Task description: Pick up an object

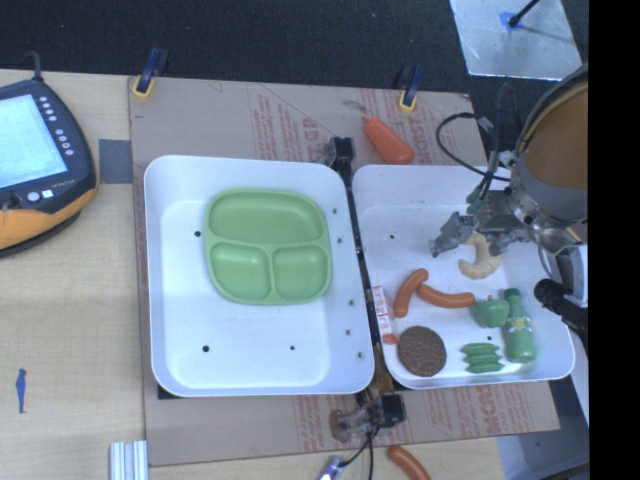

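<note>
The right bin holds several toy foods. A beige curved piece lies near the bin's middle right. Below it are two orange-red sausages, a round brown patty, a green ridged piece and a green bottle-like piece. My gripper hangs over the right bin just above the beige piece, fingers spread open, with nothing seen held between them. The grey arm with its orange band comes in from the right.
The left bin holds a green divided plate. An orange carrot lies on the cardboard behind the bins, and another sausage in front. A teach pendant rests at the far left.
</note>
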You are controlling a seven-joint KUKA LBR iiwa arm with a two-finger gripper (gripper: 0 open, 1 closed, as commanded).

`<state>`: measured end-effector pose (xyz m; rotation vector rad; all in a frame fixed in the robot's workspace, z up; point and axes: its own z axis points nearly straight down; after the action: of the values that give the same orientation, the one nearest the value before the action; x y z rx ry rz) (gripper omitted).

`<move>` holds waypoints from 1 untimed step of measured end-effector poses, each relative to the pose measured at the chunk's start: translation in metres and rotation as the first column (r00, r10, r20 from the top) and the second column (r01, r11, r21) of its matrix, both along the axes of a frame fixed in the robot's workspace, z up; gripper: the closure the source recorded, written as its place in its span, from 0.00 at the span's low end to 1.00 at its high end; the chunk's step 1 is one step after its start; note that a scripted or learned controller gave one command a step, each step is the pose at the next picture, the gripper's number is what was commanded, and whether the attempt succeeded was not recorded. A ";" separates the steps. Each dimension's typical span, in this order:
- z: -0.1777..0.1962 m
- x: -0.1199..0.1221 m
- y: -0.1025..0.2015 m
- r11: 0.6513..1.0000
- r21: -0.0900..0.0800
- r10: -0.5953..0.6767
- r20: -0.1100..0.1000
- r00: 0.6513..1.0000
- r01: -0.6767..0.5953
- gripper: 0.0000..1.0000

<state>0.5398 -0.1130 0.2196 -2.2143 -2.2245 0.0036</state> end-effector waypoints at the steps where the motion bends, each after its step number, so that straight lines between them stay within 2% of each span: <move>1: -0.104 0.034 0.005 1.000 -0.002 0.002 -0.002 1.000 -0.002 0.00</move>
<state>0.5739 -0.1083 0.1153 -2.2122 -2.2264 0.0075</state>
